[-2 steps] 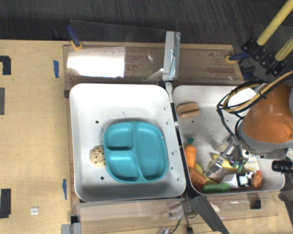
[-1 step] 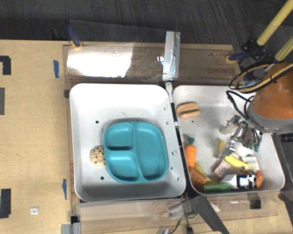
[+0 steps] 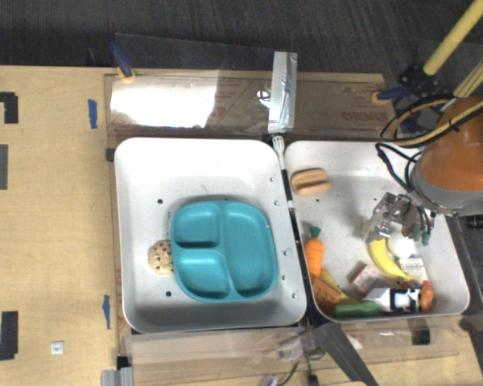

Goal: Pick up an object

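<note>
My gripper [image 3: 384,222] hangs over the right bin [image 3: 346,163], just above and left of a yellow banana [image 3: 384,260]. I see nothing between its fingers. Below the banana lie a brown block [image 3: 365,277], a white bottle [image 3: 396,299], a green vegetable [image 3: 356,309] and a small orange-red piece [image 3: 426,297]. An orange carrot [image 3: 314,256] lies by the bin's left wall, with a brown toy [image 3: 327,293] below it. A burger bun [image 3: 309,181] sits at the bin's top left.
The left bin [image 3: 137,175] holds a teal divided plate [image 3: 222,249] and a cookie [image 3: 160,256] at the plate's left edge. A clear panel and a metal bracket [image 3: 282,91] stand behind the bins. Cables [image 3: 402,123] hang near the arm at the right.
</note>
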Robot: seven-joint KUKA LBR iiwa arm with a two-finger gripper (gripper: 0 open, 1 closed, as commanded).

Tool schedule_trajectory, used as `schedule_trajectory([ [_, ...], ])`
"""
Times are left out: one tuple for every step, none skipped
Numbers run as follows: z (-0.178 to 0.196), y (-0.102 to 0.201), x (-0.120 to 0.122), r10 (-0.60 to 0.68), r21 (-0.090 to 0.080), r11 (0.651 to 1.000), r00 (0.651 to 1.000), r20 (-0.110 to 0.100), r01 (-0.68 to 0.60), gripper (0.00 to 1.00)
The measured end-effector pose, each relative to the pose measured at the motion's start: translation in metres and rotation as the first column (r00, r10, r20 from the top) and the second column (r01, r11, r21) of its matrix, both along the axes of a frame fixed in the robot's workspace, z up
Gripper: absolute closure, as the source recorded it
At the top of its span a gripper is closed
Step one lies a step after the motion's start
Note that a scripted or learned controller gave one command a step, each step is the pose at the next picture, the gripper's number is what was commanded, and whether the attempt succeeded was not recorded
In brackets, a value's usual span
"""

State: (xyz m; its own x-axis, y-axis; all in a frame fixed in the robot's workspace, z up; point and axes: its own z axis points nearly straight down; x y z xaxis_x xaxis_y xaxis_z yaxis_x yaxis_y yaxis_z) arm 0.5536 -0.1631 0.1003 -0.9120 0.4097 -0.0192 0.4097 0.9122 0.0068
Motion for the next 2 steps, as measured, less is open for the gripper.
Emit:
schedule_trajectory([
  [0.086, 0.089, 0.019, -0.244, 0.004, 0.970, 0.970, -0.012, 0.244, 1.00],
  [0.085, 0.114, 0.022, -0.351, 0.004, 0.936, 0.936, -0.015, 0.351, 1.00],
])
